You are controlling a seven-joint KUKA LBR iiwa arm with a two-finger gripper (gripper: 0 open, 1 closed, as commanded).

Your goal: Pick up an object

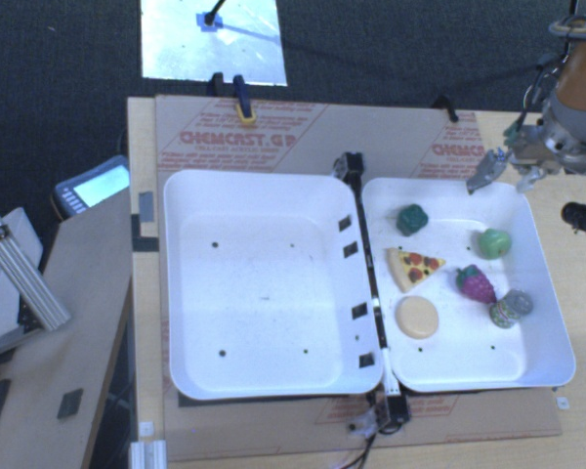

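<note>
White right bin gathers the toys for easy picking. Spread, empty, the end effector hovers over its far rim, near the green ball.

Counts, w/ spots in frame:

2 white bins: left bin mid-frame, right bin at right.

6 small objs, all in right bin:
- 1 dark green lump, upper part of bin
- 1 light green ball, far right
- 1 pizza slice, approx center of bin
- 1 purple piece w/ green top, right of pizza
- 1 grey-green round obj, lower right
- 1 tan disc, below pizza

1 arm w/ 1 gripper, upper right of frame.

1 cardboard sheet under bins.

1 shiny metal plate, top of frame.

1 small screen device, left edge.
</note>
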